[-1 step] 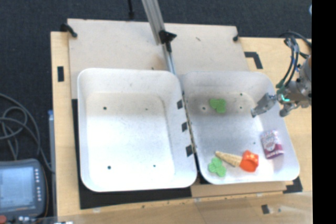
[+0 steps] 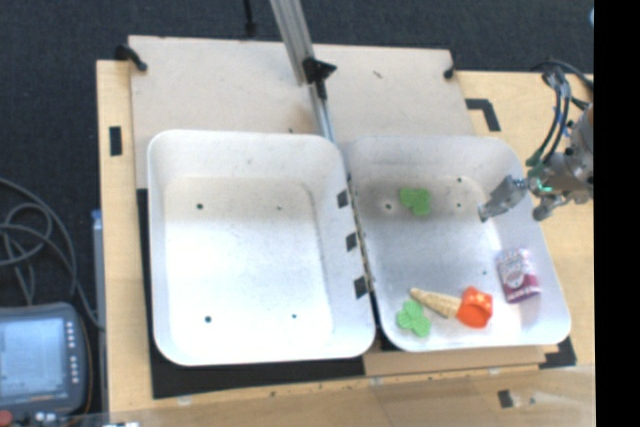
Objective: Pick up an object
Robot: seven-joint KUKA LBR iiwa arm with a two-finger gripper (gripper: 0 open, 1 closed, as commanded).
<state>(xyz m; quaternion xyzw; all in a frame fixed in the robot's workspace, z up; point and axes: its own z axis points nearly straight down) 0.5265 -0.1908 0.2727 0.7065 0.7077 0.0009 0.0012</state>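
I am watching the gripper (image 2: 520, 198) hanging over the right edge of the right bin (image 2: 440, 165), near its far corner. Its 2 fingers are standing spread, 1 grey tip reaching in over the bin floor and the other lying out by the rim, and nothing is sitting between them. So I am judging the pick as not yet made and the approach as the step in hand.

Working outward, the nearest candidate is the pink-and-white packet (image 2: 517, 275), lying flat close to the right wall, nearer the camera than the gripper. Beyond it, the orange block (image 2: 476, 307) is touching the wide end of the tan cone (image 2: 433, 300), and a green piece (image 2: 413, 319) is sitting just beside the cone's tip. Another green piece (image 2: 415, 202) is lying alone near the middle of the bin, well apart from everything else. The left bin (image 2: 250, 245) is holding no candidates that I can make out.

To do this well, I am favouring the lone green piece: open floor all around it is giving both fingers room to descend. The packet is looking flat and close to the wall, so 1 finger could be catching the rim. The cluster is risking a nudge or a double grab. I am wanting the fingers straddling the target squarely before closing.
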